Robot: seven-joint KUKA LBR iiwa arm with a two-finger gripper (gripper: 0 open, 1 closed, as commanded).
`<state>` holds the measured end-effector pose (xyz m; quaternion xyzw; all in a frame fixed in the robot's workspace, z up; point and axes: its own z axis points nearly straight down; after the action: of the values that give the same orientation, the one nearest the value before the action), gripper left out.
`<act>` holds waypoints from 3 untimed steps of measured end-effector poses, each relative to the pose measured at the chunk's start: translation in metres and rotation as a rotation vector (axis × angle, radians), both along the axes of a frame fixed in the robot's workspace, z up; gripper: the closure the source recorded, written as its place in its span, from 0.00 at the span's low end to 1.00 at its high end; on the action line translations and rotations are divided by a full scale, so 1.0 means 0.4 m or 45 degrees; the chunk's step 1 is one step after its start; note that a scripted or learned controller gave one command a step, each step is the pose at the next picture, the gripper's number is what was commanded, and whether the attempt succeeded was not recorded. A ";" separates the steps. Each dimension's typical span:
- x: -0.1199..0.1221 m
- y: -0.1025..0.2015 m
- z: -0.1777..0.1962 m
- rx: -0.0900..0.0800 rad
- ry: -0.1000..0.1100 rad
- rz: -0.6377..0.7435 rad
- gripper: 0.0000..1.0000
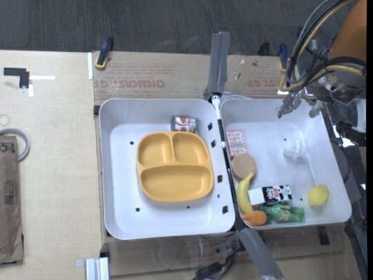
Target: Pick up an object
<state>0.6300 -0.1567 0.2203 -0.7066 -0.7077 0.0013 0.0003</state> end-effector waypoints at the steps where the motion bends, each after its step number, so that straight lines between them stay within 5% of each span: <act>1: 0.001 -0.001 0.022 -0.002 0.000 0.003 1.00; 2: -0.014 0.000 0.044 0.000 -0.002 -0.005 1.00; 3: -0.078 -0.040 0.362 -0.002 -0.002 0.374 1.00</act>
<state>0.5988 -0.1728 0.3650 -0.5954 -0.8035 0.0011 -0.0011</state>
